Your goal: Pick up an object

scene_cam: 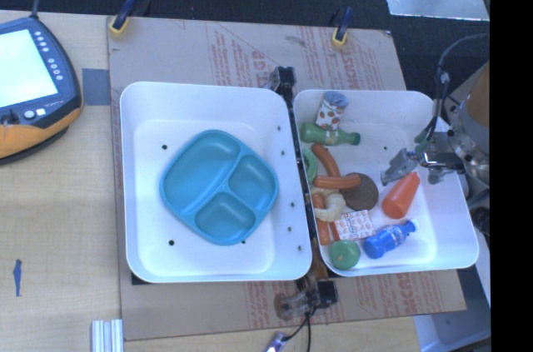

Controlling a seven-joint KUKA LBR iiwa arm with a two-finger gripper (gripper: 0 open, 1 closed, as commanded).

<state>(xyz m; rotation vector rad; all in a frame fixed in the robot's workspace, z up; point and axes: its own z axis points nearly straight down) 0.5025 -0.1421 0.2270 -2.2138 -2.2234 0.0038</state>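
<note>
1. You have the bench point(67, 242) at the bottom of it all, light wood, with a cardboard sheet point(241, 51) clamped on top by two blue-and-yellow clamps at its far edge.
2. On the cardboard you see two white bins side by side: the left bin point(137, 176) and the right bin point(450, 234), touching along their shared wall.
3. At the far left of the bench you find a pendant point(33, 84) with a pale screen and an orange rim.
4. In the left bin lies a blue divided plate point(219, 185), flat, near the middle.
5. From the right edge the arm reaches in over the right bin; its gripper point(400, 169) hangs just above the orange object point(400, 195). You cannot tell from here whether its fingers are spread or closed.
6. The small things crowd the right bin's left half: a green bottle point(329, 136), a brown disc point(361, 194), a blue bottle point(385, 240), a green ball point(344, 255) and a red-printed packet point(354, 223); the orange object lies just right of the disc.
</note>
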